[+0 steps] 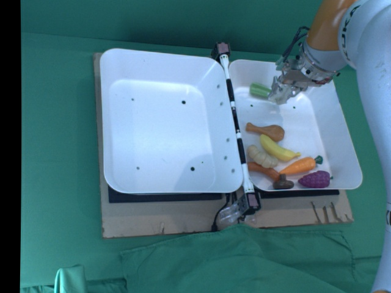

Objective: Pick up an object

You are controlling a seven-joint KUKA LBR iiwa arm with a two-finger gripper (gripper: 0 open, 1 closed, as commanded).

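Toy foods lie in the right bin (pixel 342 133): a green piece (pixel 260 90) near its far wall; a brown drumstick (pixel 266 130), yellow banana (pixel 278 149), orange carrot (pixel 299 165) and purple grapes (pixel 315 179) clustered toward its near wall.

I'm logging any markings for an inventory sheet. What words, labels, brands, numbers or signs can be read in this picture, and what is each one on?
None can be read.
The right bin and the toy foods in it, such as the banana and the grapes, carry no visible text.
The divider strip between the bins has black and white bands, no letters.
The tool shows no legible label.
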